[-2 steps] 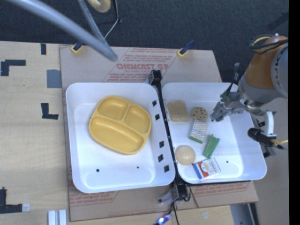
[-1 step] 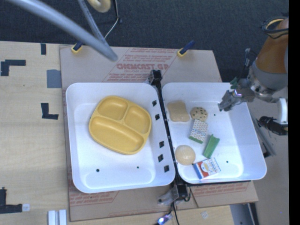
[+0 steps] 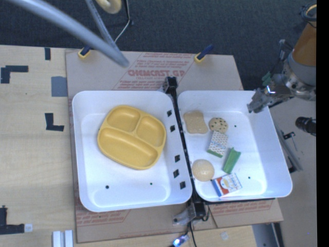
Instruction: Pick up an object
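The right bin (image 3: 259, 138) holds a tan bread slice (image 3: 195, 122), a chocolate-chip cookie (image 3: 218, 124), a pale patterned packet (image 3: 217, 144), a green bar (image 3: 231, 160), a round bun (image 3: 202, 170) and a small red, white and blue box (image 3: 226, 184). My gripper (image 3: 257, 103) hangs over the bin's upper right corner, above and to the right of the cookie, apart from all the items. Nothing shows between its fingers.
A yellow divided tray (image 3: 132, 136) lies in the left bin (image 3: 92, 184). A black divider (image 3: 176, 138) runs between the bins. Grey poles (image 3: 61, 17) cross the upper left. Arm hardware and cables (image 3: 303, 122) sit beyond the right bin's right rim.
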Robot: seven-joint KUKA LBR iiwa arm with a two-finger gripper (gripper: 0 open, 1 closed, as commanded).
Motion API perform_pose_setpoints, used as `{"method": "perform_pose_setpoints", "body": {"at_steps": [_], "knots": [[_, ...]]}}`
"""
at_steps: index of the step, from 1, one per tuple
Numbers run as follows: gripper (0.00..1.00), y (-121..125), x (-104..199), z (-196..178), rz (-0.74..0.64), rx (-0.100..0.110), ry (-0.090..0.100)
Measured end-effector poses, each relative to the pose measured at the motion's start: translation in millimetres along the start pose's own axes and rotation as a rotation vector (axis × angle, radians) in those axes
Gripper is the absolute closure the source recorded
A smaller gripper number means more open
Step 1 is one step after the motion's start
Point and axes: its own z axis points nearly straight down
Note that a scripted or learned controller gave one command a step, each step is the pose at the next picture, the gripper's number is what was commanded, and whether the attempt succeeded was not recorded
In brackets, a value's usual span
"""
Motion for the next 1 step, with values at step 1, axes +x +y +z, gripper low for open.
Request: {"method": "perform_pose_setpoints", "body": {"at_steps": [1], "knots": [[1.0, -8.2, 55.5, -2.3, -0.003, 0.005, 0.002]]}}
